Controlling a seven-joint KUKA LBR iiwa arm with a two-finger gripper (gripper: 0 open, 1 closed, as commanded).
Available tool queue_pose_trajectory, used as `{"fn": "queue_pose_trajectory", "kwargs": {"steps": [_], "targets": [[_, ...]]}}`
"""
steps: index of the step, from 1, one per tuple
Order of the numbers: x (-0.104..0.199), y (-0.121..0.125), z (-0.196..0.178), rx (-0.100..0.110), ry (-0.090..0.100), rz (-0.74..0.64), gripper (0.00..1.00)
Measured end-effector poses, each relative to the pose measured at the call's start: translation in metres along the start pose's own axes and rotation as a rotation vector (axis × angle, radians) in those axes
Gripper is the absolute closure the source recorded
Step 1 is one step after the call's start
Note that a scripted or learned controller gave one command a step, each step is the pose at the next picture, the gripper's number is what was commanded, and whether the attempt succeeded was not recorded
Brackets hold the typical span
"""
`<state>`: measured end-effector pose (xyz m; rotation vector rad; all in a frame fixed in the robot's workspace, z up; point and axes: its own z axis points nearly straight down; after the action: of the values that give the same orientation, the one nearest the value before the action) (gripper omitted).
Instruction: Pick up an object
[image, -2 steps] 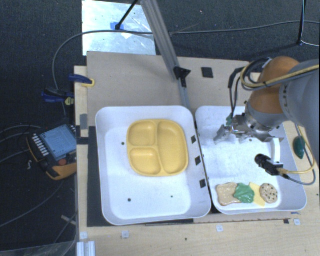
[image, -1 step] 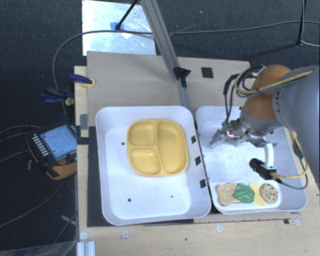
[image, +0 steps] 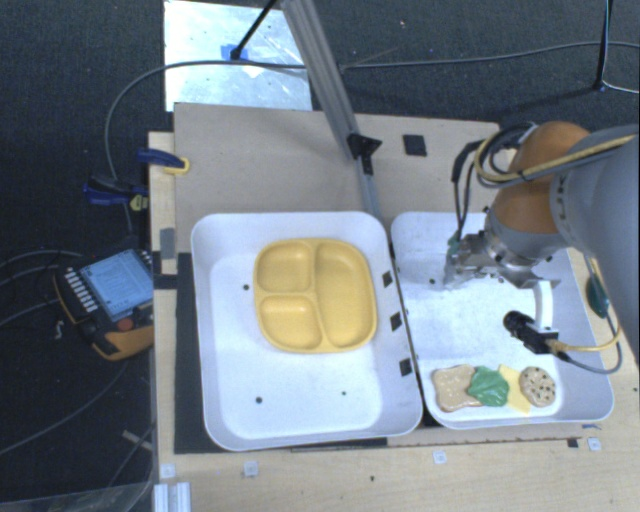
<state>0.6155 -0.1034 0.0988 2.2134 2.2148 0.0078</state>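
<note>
Several toy foods lie in a row along the near edge of the right bin (image: 470, 330): a slice of toast (image: 453, 388), a green leaf (image: 489, 386), a yellow cheese piece (image: 514, 391) and a cookie (image: 538, 385). My gripper (image: 453, 270) is low over the far left part of that bin, well apart from the foods and with nothing seen in it. The grey arm with its orange band (image: 545, 170) reaches in from the right.
A yellow divided plate (image: 314, 296) rests in the left bin (image: 230, 390). A slanted metal pole (image: 330, 80) crosses the back of the bench. Black cables and a connector (image: 527, 333) hang from the wrist over the right bin.
</note>
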Motion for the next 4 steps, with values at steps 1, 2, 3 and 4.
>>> {"fn": "queue_pose_trajectory", "kwargs": {"steps": [1,2,3,4], "targets": [[0.000,0.000,-0.043,0.007,0.003,-0.002,1.00],[-0.002,0.003,-0.108,0.003,0.003,-0.004,1.00],[-0.001,0.010,-0.173,0.001,0.002,-0.005,1.00],[0.042,0.009,-0.170,0.009,0.004,-0.008,1.00]]}}
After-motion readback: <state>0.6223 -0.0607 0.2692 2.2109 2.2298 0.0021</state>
